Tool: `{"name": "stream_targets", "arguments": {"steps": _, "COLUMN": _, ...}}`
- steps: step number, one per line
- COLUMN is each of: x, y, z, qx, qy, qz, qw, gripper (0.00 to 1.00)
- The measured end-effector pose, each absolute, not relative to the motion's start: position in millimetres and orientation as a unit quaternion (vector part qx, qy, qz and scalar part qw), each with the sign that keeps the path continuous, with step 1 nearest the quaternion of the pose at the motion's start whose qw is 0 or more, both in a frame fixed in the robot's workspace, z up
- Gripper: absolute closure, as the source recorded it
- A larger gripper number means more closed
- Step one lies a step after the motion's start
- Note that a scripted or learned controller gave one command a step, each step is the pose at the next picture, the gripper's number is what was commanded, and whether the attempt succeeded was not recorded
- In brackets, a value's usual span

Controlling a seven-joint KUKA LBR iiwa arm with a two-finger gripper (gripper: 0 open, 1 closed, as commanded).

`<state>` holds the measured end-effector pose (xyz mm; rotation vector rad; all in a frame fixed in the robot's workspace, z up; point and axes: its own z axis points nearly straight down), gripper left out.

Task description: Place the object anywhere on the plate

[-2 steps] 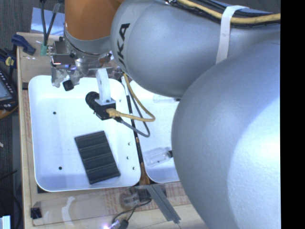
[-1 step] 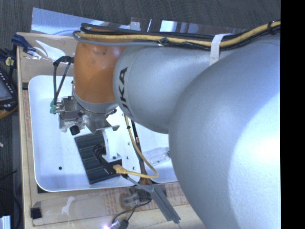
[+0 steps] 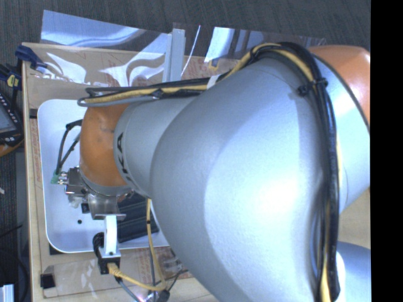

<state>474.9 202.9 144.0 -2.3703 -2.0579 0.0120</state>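
The grey arm reaches in from the right and covers most of the camera view. Its orange band point(image 3: 101, 145) hangs over the left white bin point(image 3: 47, 168). Below the band, the gripper point(image 3: 80, 197) sits low over the bin's near-left part, and the wrist body hides it from above. A small dark spot point(image 3: 80, 221) shows on the bin floor just beneath the gripper; I cannot tell what it is. The arm hides the right part of this bin and everything to the right of it.
The left bin's rounded rim point(image 3: 60, 247) runs close to the wooden bench edge point(image 3: 69, 272). Shiny foil sheets point(image 3: 94, 33) stand behind the bins. Dark equipment point(image 3: 7, 115) sits beyond the bench's left edge. A yellow cable point(image 3: 135, 93) runs along the arm.
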Motion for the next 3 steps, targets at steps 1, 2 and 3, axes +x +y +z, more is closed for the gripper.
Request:
{"name": "stream_targets", "arguments": {"steps": 1, "x": 478.5, "y": 168.7, "z": 217.8, "qx": -0.801, "qy": -0.598, "qz": 0.0021, "qw": 0.000, "gripper": 1.00}}
{"name": "stream_targets", "arguments": {"steps": 2, "x": 498.3, "y": 111.8, "z": 177.9, "qx": -0.792, "qy": -0.610, "qz": 0.0040, "qw": 0.001, "gripper": 1.00}}
{"name": "stream_targets", "arguments": {"steps": 3, "x": 477.3, "y": 201.0, "z": 180.7, "qx": -0.858, "qy": -0.513, "qz": 0.0022, "qw": 0.001, "gripper": 1.00}}
